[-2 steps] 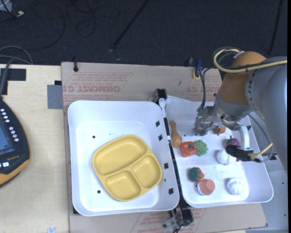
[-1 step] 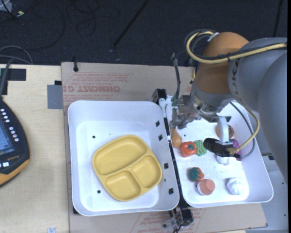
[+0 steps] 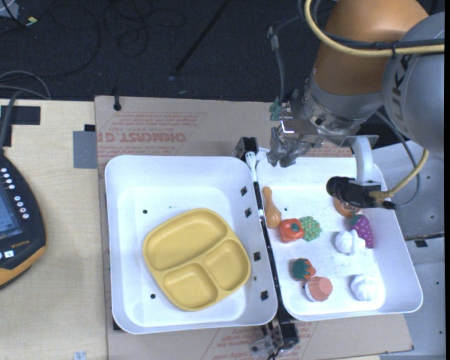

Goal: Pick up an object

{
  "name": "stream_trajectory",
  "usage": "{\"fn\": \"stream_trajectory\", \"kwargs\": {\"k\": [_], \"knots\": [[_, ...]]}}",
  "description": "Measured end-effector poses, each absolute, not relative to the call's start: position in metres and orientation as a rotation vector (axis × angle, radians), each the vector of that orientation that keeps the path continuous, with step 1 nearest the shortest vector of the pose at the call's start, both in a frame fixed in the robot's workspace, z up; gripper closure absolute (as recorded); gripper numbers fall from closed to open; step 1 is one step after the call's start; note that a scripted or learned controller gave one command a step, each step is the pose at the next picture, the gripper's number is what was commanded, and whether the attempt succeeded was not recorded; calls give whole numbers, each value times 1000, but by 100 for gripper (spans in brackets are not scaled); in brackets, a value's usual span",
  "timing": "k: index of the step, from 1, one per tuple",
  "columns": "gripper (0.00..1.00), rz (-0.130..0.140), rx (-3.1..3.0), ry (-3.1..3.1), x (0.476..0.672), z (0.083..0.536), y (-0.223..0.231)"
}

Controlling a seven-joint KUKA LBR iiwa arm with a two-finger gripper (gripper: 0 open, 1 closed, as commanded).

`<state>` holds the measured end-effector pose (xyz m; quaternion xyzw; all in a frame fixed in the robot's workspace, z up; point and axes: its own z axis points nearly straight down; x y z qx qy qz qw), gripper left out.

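Eight small toy foods lie loose in the right bin (image 3: 405,291): a tan gourd-shaped piece (image 3: 271,207), a glossy red tomato (image 3: 290,230) touching a knobbly green-yellow piece (image 3: 310,228), purple grapes (image 3: 364,230), two white lumps (image 3: 345,241), a red-and-green strawberry (image 3: 301,268) and a pink disc (image 3: 319,288). The left bin (image 3: 127,201) holds a smooth yellow three-part plate (image 3: 196,258). The grey arm (image 3: 390,58) bends in from the right, its gripper (image 3: 283,154) hanging over the right bin's far left corner, nothing between its dark fingers; open or closed, I cannot tell.
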<state>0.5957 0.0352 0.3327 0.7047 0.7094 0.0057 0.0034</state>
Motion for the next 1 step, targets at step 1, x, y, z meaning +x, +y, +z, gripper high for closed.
{"fn": "stream_trajectory", "kwargs": {"k": [1], "knots": [[100,4,2218,2226,543,375,66]]}}
